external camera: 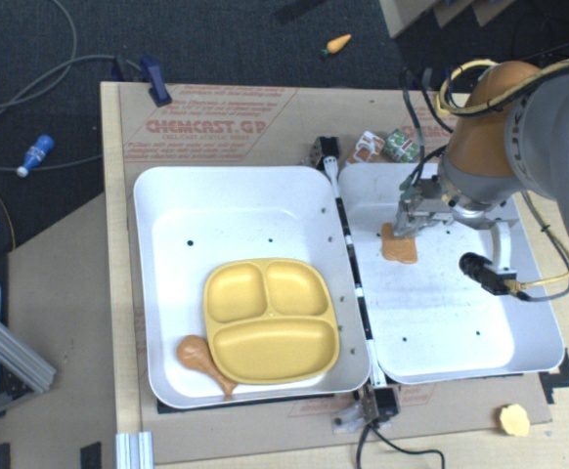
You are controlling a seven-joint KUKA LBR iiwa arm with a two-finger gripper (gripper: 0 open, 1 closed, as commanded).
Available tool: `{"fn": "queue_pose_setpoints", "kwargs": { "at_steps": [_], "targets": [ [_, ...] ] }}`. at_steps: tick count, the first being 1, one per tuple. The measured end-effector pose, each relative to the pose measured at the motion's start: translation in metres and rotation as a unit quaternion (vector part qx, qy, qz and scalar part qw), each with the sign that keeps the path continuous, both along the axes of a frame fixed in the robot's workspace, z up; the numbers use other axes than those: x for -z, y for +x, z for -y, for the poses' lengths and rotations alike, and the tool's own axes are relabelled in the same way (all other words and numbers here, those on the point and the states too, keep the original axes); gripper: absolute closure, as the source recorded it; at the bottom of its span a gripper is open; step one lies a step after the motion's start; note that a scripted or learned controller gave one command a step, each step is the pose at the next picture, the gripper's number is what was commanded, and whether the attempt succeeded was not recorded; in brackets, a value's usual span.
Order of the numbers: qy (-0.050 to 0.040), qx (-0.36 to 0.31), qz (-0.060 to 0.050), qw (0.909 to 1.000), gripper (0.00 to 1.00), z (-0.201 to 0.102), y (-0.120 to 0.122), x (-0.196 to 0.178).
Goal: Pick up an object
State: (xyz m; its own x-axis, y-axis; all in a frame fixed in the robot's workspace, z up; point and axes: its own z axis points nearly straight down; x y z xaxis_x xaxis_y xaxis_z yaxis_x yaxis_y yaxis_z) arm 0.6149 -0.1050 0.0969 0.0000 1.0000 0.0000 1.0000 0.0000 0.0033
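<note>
Thing: a small flat tan piece (400,248) lies in the right bin (460,345), far left part.
Feel: probably light, thin, maybe slippery.
Grab spot: its two side edges.
Gripper (409,219): just above it; can't tell its state.

Plastic, board and carpet surfaces

The two shallow white plastic bins (167,198) look smooth and slightly glossy; the yellow divided plastic tray (268,319) is smooth with soft shine; the brown paper-faced board (206,115) with red print looks matt; the dark floor carpet (216,18) looks rough.
</note>
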Motion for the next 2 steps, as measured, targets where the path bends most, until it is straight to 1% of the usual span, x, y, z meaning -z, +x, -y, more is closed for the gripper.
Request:
{"fn": "queue_pose_setpoints", "kwargs": {
  "at_steps": [1,2],
  "targets": [
    [0.0006,0.003,-0.006,1.0,1.0,0.0275,-0.0781,0.0134],
    [0.0003,0.001,-0.002,1.0,0.0,0.0251,-0.0741,0.0125]
  ]
}}
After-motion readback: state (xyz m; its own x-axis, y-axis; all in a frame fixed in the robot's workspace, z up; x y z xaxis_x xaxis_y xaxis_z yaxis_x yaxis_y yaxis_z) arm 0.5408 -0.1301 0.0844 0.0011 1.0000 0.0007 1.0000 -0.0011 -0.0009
